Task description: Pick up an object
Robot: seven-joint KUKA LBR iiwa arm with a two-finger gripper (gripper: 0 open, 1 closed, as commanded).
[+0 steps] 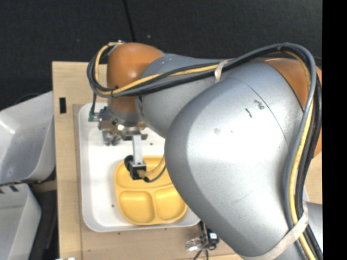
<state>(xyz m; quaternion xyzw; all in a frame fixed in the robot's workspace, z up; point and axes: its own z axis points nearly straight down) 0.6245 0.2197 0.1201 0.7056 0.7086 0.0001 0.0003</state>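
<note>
A yellow plate with several compartments (147, 203) lies in the near half of the left white bin (96, 199). My gripper (113, 135) hangs over the far part of that bin, just beyond the plate's far edge. The wrist with the orange band sits right above it. Nothing can be seen held in the gripper. The arm's body hides the plate's right side.
The arm's big grey links (244, 161) cover the right half of the view, including the right bin. The wooden bench (68, 91) frames the bin on the left and far sides. White casings (24, 140) stand off the bench's left edge.
</note>
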